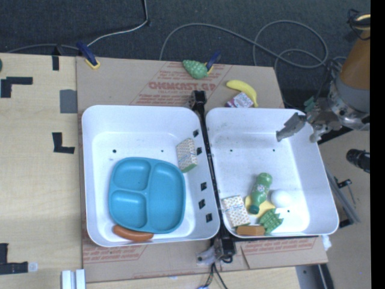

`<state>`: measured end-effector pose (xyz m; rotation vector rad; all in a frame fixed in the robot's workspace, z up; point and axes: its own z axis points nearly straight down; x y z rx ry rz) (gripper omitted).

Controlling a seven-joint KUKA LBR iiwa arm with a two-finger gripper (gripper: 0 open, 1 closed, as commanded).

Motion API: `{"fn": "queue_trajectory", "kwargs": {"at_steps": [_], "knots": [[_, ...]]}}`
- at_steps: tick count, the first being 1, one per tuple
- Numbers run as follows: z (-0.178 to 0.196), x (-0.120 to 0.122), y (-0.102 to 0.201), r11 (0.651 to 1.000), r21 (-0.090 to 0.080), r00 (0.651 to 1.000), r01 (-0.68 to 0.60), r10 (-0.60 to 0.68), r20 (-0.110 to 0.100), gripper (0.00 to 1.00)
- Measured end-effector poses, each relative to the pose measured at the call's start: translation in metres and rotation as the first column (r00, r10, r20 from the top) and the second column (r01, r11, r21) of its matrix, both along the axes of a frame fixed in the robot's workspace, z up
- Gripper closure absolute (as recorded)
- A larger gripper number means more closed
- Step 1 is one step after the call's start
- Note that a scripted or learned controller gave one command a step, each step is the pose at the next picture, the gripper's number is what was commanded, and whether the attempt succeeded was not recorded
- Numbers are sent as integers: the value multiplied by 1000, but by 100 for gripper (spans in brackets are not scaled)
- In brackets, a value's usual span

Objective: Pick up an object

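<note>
I judge this the approach step: nothing is lifted yet, and my arm [355,71] hangs at the right edge of the frame, above the upper right corner of the right bin [301,155]. The gripper [301,127] points left over that corner, well apart from anything worth picking. I cannot tell how its pincer stands; only one grey finger reads clearly.

The left bin [96,161] holds the blue tray [146,195] at lower centre, a sausage [132,233] touching the tray's lower edge, and a small box [187,155] just beside the divider.

The likelier targets sit clustered in the right bin's lower left: a green bottle [259,191], a white ball [281,198] just beside it, a second box [234,210], a green toy [271,221] and an orange stick [250,230]. The next move calls for a swing down and left, then a descent over one piece; they crowd together, so a clean grip looks hard.

Above the bins lie a banana [242,90] and a green lump [195,68].

The cardboard [144,83] reads "CHEMCAST" in red; the smaller print is unreadable.
</note>
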<state>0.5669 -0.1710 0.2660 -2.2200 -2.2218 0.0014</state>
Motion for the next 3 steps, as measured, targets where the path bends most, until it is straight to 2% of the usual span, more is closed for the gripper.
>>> {"fn": "queue_trajectory", "kwargs": {"at_steps": [1, 2, 3], "knots": [[-178, -20, 23, 1000, 1, 1000, -1, 0, 2, 0], [-168, -20, 22, 1000, -2, 1000, 0, 0, 4, 100], [-168, -20, 22, 1000, -2, 1000, 0, 0, 4, 0]]}}
